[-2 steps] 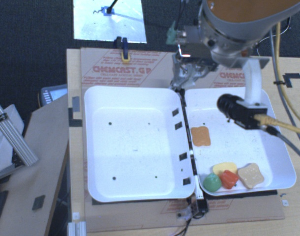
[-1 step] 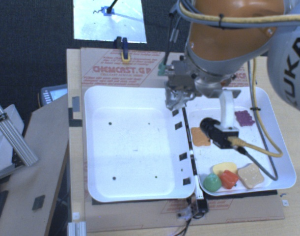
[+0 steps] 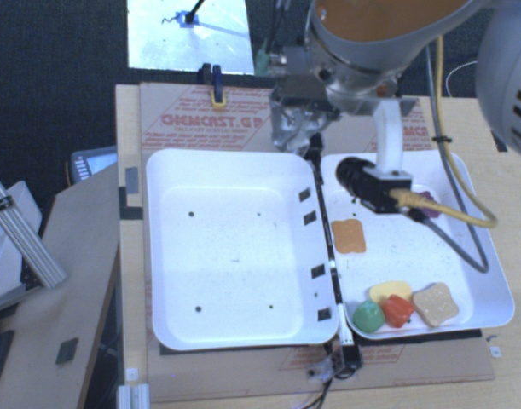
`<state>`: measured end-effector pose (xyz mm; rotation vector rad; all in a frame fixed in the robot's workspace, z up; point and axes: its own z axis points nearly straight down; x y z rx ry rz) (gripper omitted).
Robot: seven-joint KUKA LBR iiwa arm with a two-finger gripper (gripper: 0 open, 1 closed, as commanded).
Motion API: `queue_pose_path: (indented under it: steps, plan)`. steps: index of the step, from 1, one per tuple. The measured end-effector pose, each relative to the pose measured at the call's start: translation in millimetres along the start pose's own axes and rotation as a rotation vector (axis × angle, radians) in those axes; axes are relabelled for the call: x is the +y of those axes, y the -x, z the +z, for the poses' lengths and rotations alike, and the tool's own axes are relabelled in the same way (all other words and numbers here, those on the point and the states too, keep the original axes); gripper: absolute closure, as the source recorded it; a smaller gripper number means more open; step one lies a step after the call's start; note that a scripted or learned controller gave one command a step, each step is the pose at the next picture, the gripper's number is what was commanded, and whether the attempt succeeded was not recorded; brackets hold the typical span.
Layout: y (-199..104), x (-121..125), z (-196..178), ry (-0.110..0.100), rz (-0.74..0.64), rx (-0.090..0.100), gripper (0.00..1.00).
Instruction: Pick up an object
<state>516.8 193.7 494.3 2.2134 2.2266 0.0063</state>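
The right bin (image 3: pixel 465 267) holds the objects. A flat orange piece (image 3: pixel 350 237) lies near the divider. At the front of that bin sit a yellow piece (image 3: pixel 388 291), a green round piece (image 3: pixel 368 316), a red piece (image 3: pixel 398 311) and a tan toast slice (image 3: pixel 436 303), all crowded together. A purple item (image 3: pixel 427 198) peeks out behind a black fitting. My gripper (image 3: pixel 304 139) hangs over the far end of the divider between the bins, well behind the objects. Nothing shows in its grasp.
The left bin (image 3: pixel 234 254) lies to the left of the divider. A black fitting (image 3: pixel 367 184) with a yellow cable (image 3: pixel 452 213) hangs over the right bin's far part. Cardboard (image 3: pixel 200 118) lies under both bins, with a clamp (image 3: pixel 216 88) at its back edge.
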Motion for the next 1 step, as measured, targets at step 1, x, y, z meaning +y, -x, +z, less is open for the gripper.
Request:
queue_pose_path:
  steps: [1]
  plan:
    - [-32.5, 20.1, -40.5, -0.001, 0.000, -0.001, 1.00]
